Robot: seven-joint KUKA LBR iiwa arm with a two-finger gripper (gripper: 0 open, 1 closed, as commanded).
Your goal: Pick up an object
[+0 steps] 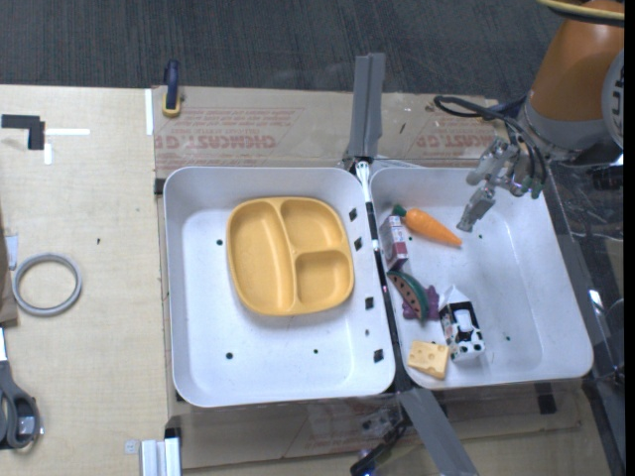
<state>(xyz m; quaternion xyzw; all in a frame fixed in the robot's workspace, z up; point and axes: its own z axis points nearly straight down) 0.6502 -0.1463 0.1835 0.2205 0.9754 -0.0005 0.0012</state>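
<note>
The right bin [536, 296] holds an orange carrot [433, 226] near its back left, a small maroon packet [396, 241] beside it, a dark purple and green piece [414, 297], a black and white toy [463, 330] and a yellow cheese wedge [429, 359] at the front. My gripper [478, 209] hangs over the back of this bin, just right of the carrot and apart from it. Its fingers point down and to the left with nothing between them.
The left bin [198, 335] bears a yellow divided plate [291, 256]. A metal divider [367, 107] stands at the back between the bins. On the wooden bench at the left lie a grey tape ring [44, 284] and scissors [18, 416].
</note>
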